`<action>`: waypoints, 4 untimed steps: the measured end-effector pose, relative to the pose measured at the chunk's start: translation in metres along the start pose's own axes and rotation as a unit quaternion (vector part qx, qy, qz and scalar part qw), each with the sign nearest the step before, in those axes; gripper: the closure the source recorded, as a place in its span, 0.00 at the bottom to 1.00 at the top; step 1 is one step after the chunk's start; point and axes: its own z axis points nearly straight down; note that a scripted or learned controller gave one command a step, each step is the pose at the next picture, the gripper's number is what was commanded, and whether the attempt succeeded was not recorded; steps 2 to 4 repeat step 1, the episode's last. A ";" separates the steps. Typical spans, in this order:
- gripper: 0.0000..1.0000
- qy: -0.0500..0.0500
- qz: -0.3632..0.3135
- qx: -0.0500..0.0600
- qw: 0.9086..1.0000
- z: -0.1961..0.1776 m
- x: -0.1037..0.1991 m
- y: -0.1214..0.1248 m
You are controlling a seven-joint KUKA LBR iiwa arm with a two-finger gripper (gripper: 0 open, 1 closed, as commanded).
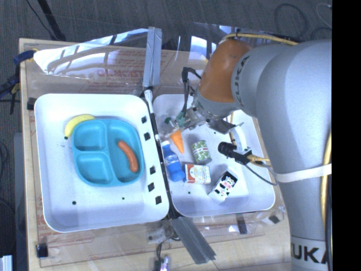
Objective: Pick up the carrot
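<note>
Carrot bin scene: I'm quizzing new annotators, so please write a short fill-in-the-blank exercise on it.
1. The carrot lies in the ____ bin.
2. The sausage rests in a blue tray with ____ compartments.
3. The fruit tucked behind that tray, the banana, is coloured ____.
4. The blue bottle lies to the ____ of the carrot.

Missing words: right; three; yellow; left
</note>
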 end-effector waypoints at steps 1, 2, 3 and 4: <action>1.00 0.003 0.204 0.002 0.979 -0.088 0.026 0.047; 1.00 0.003 0.204 0.002 0.979 -0.088 0.026 0.047; 1.00 0.003 0.204 0.002 0.979 -0.088 0.026 0.047; 1.00 0.003 0.204 0.002 0.979 -0.088 0.026 0.047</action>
